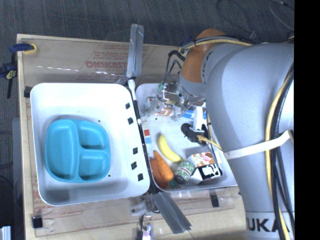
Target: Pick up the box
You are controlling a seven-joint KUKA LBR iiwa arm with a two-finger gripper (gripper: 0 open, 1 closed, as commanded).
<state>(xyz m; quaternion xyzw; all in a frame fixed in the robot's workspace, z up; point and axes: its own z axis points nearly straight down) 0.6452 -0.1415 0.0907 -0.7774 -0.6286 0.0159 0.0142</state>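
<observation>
Two white bins on a bench; the box [206, 165], at the right bin's [227, 183] five o'clock, looks light, stiff cardboard: grasp its flat sides. The gripper's [170, 96] state cannot be told.

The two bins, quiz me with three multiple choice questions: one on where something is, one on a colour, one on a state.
1. Where is the banana?
A. Right bin
B. Left bin
C. On the bench

2. What colour is the divided tray?
A. Red
B. Light blue
C. Green

3. How does the carrot rest?
A. Hanging from the end effector
B. Standing on the tray
C. Lying in the bin

A, it lies in the right bin beside the carrot. B, the tray in the left bin is light blue. C, the carrot lies flat on the bin floor.
</observation>
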